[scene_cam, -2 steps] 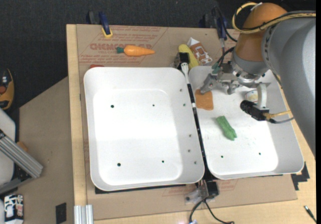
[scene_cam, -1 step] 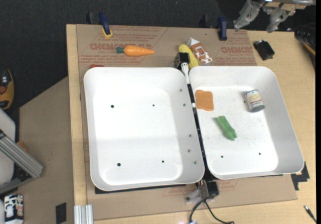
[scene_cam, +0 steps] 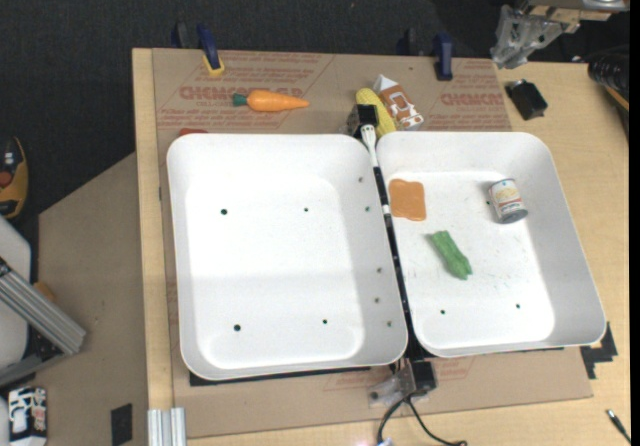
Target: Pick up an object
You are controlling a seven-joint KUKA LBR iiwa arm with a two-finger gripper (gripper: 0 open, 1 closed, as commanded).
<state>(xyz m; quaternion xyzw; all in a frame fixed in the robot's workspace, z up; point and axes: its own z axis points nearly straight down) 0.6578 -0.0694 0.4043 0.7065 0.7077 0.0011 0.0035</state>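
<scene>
The right bin point(scene_cam: 572, 264) holds three objects: a flat orange piece point(scene_cam: 407, 199) near its left wall, a green pickle-shaped object point(scene_cam: 451, 254) in the middle, and a small tin can point(scene_cam: 507, 201) lying on its side toward the right. My gripper point(scene_cam: 517, 36) hangs high above the bench beyond the right bin's far edge, well apart from all three, with nothing seen in it.
The left bin point(scene_cam: 180, 184) lies beside the right one. Behind the bins on the brown board rest a toy carrot point(scene_cam: 270, 102), a yellow banana point(scene_cam: 372, 106) and an orange-white packet point(scene_cam: 402, 107). A black block point(scene_cam: 526, 97) sits near the gripper. Two blue clamps point(scene_cam: 210, 49) hold the board's far edge.
</scene>
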